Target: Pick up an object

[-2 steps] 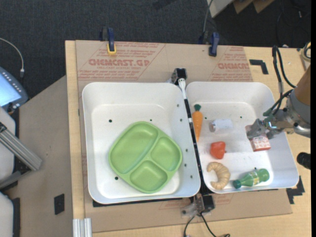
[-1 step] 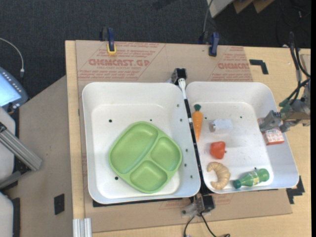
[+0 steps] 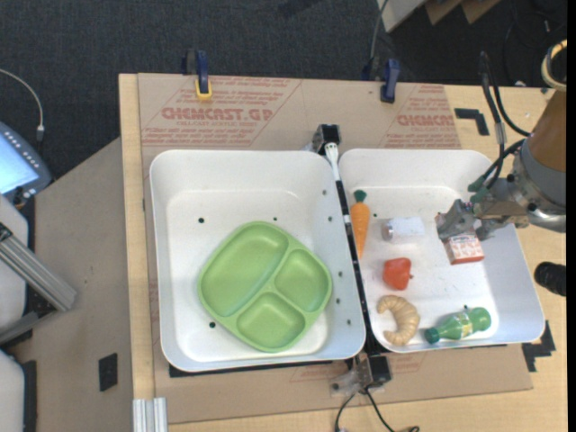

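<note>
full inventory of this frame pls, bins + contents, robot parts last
left bin: 1, white, left half of the bench
divided plate: 1, light green, three compartments, in the left bin
right bin: 1, white, beside the left bin
carrot: 1, orange with green top, right bin against its left wall
small pale packet: 1, whitish, right bin, right of the carrot
red piece: 1, red, middle of the right bin
croissant: 1, tan, right bin near its front edge
bottle: 1, green, lying on its side right of the croissant
small carton: 1, red and white, right bin, just under the gripper
clamps: 2, blue, back edge of the board
gripper: 1, grey, over the right bin's right part
</note>
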`<move>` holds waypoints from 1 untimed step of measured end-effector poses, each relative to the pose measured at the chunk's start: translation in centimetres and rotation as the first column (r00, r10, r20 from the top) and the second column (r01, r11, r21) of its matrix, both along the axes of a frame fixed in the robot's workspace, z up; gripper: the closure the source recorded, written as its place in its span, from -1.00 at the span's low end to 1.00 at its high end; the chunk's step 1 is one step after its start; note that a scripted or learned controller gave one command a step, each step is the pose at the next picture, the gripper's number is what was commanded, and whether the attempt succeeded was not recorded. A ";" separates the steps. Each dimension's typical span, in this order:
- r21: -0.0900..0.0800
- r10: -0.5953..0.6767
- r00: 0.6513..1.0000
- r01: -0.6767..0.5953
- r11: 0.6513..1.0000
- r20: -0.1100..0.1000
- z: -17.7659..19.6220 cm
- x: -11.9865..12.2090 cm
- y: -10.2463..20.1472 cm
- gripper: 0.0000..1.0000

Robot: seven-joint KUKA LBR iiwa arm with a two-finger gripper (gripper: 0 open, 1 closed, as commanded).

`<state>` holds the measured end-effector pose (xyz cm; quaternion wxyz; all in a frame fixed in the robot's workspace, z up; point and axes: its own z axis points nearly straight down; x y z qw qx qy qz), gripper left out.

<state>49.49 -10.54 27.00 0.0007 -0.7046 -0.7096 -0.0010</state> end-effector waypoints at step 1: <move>0.000 0.000 1.000 0.000 1.000 -0.001 0.3 0.0 5.5 1.00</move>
